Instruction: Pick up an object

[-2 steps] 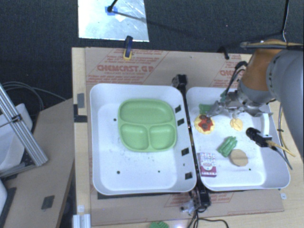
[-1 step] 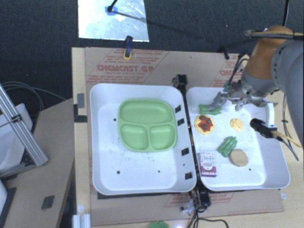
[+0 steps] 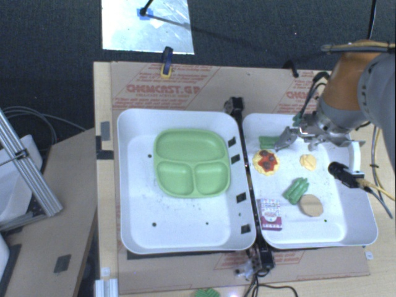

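- The gripper (image 3: 291,136) hangs over the far part of the right bin (image 3: 356,228), its grey metal tip slanting down and toward the bin's left side. Whether it is apart or together, I cannot tell.
- Just beside and under that tip lies a flat green piece (image 3: 267,142), near the bin's far left corner. From this slant I cannot tell if the tip touches it.
- Behind the tip the grey wrist rises to the orange band (image 3: 343,82) of the arm (image 3: 377,91), which comes in from the right edge.
- A black part (image 3: 344,174) with a white bracket sticks out below the wrist, over the right side of the bin.
- Near the gripper, a round yellow toy with red and dark topping (image 3: 266,162) sits close to the bin's left wall.
- A small pale yellow item (image 3: 308,161) lies to the right of it, about mid-bin.
- Nearer the front, a green ridged toy (image 3: 296,190) lies tilted, with a tan oval piece (image 3: 311,205) just beside it at its lower right.
- A small printed packet (image 3: 270,214) rests by the front left corner.
- The left bin (image 3: 133,228) holds a green divided plate (image 3: 190,163) near its middle, with three compartments.
- Both bins sit on a cardboard sheet (image 3: 185,85).
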You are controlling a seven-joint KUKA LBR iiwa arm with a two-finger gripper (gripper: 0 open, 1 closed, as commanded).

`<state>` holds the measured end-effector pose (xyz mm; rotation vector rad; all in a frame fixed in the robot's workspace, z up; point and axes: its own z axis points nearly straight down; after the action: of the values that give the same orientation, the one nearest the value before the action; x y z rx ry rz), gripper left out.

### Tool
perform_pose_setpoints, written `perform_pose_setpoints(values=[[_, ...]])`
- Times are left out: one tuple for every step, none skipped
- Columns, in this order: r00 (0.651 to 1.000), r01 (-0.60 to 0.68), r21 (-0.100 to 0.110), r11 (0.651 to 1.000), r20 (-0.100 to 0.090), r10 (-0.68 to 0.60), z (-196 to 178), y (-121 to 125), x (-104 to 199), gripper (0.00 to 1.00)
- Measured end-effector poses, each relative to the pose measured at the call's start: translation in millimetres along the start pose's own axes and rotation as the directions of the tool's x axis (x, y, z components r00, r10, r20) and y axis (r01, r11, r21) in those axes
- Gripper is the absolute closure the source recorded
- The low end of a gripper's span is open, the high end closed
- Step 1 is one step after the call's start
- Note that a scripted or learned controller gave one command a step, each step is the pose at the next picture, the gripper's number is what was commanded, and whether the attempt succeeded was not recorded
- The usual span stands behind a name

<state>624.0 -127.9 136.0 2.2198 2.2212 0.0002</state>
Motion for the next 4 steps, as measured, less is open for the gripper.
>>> perform_pose_setpoints(values=[[1.0, 0.004, -0.006, 1.0, 0.002, -0.004, 51, 15, 3, 0.0], [1.0, -0.001, -0.008, 1.0, 0.0, 0.001, 48, -16, 1, 0.0], [1.0, 0.006, -0.007, 1.0, 0.0, -0.006, 33, 28, 15, 0.0], [1.0, 0.006, -0.005, 1.0, 0.0, -0.006, 1, 46, 10, 0.0]])
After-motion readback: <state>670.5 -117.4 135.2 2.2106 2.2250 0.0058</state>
